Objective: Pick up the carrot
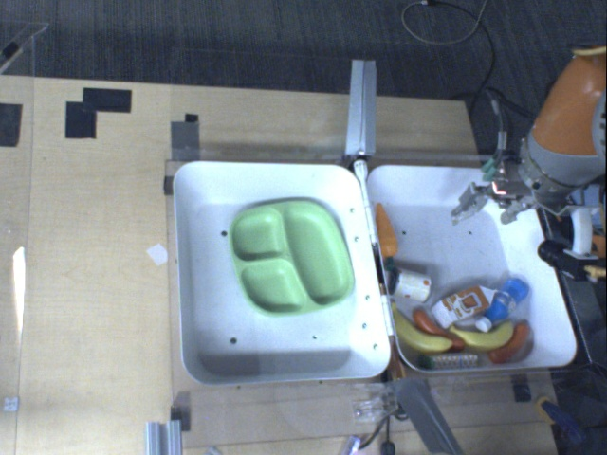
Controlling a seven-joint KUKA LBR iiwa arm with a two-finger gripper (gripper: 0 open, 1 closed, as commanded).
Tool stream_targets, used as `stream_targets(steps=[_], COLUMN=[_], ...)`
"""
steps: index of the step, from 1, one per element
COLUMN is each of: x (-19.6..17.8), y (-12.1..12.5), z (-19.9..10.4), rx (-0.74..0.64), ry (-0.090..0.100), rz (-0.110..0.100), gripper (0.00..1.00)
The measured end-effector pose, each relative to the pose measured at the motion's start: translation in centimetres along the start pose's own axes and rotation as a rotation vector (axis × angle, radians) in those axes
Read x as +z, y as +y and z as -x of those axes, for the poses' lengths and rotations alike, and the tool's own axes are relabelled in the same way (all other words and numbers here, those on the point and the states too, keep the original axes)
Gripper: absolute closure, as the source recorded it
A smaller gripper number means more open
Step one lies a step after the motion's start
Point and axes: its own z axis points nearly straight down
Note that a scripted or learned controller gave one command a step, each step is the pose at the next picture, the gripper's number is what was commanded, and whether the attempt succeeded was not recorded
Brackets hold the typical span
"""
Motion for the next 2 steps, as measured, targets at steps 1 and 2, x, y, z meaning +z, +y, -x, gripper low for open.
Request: stream_targets(steps=[1,2], x=[9.1,9.2], y=[-6.6,-5.3], z=[3.8,4.3], rx=[0.029,0.232], ry=[-0.002,0.004], rz=[0.01,0.007], gripper=[0.0,0.0])
